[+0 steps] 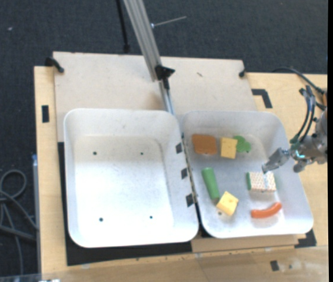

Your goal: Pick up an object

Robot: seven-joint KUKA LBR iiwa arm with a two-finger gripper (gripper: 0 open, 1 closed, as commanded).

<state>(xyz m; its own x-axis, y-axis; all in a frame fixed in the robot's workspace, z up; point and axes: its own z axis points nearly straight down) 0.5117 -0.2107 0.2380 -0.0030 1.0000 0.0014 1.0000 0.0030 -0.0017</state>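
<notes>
Over the right bin's edge, the pincer hangs open just above a white block.

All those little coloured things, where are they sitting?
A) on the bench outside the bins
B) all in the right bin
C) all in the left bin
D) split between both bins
B: the brown block, two yellow blocks, green cylinder, orange piece and the rest all lie inside the right bin; the gripper is above that bin's right side.
</notes>
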